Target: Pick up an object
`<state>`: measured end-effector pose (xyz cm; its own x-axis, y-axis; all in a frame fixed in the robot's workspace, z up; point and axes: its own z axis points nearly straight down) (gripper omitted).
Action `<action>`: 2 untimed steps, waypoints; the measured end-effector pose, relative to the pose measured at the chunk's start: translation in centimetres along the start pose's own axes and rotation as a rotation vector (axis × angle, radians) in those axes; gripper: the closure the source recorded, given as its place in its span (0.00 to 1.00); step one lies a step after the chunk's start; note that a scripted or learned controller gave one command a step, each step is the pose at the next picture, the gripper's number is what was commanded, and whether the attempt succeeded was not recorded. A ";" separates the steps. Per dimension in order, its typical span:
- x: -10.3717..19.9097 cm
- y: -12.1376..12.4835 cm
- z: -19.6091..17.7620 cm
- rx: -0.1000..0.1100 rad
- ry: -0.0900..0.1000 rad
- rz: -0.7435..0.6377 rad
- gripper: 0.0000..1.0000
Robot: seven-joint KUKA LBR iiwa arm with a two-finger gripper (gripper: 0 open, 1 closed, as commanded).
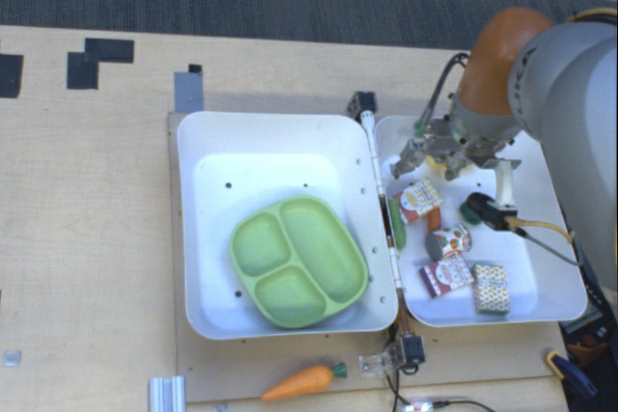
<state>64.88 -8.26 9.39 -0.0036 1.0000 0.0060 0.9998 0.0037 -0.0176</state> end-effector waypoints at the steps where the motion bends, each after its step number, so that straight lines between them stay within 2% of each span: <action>1: -1.5 -11.4 0.9 -0.023 -0.007 0.002 0.00; 2: -1.5 -11.2 -0.2 -0.030 -0.008 0.001 1.00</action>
<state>53.68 -9.76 9.80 -0.0025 1.0000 -0.0019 0.9999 0.0026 0.0123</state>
